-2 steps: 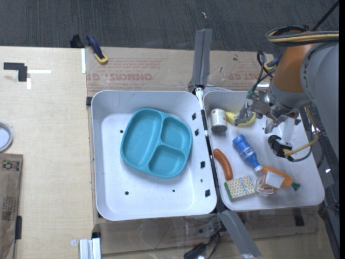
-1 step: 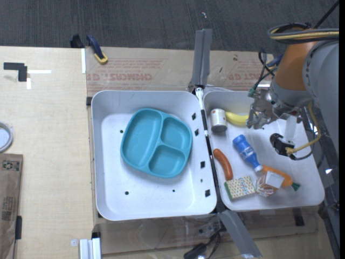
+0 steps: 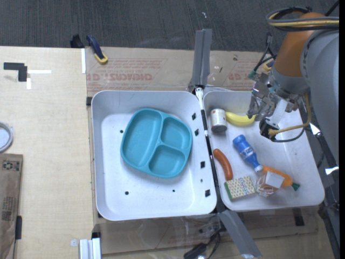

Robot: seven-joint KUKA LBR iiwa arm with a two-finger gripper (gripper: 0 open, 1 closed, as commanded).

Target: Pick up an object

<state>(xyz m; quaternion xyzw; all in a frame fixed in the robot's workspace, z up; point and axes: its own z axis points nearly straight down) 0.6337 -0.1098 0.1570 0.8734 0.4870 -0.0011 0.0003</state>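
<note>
- Nearest the camera, at the front edge of the right bin (image 3: pixel 307 196), lie a patterned sponge-like square (image 3: pixel 240 187) and, just beside it to the right, a clear wrapped packet (image 3: pixel 268 181) with an orange carrot-shaped piece (image 3: pixel 284 176) lying across its far side.
- Just behind the square lies a red-orange sausage (image 3: pixel 223 163), angled along the bin's left wall.
- Right of the sausage, a blue bottle (image 3: pixel 246 150) with a white cap lies on its side, its cap end pointing toward the packet.
- Farther back, a yellow banana (image 3: pixel 239 118) lies near the bin's rear, with a small silver can (image 3: pixel 218 120) on its side touching or just beside the banana's left end.
- Any of these loose things could be the object to pick; all of them rest on the bin floor.
- Over the banana's right end hangs the gripper (image 3: pixel 256 111), pointing down, with nothing visibly lifted between its fingers; how far apart they stand I cannot tell, and whether they touch the banana I cannot tell either.
- Above the gripper rise the grey arm and its orange band (image 3: pixel 294 50), with yellow and black cables looped around the wrist.
- Left of this bin, the other white bin (image 3: pixel 102 161) holds a teal three-compartment plate (image 3: pixel 157 142), lying flat near its middle.
- Beyond the bins' left side stretches the light wooden bench (image 3: pixel 43 117), with a roll of tape (image 3: pixel 4 138) at its left edge and a blue-and-yellow clamp (image 3: pixel 96 49) near the back.
</note>
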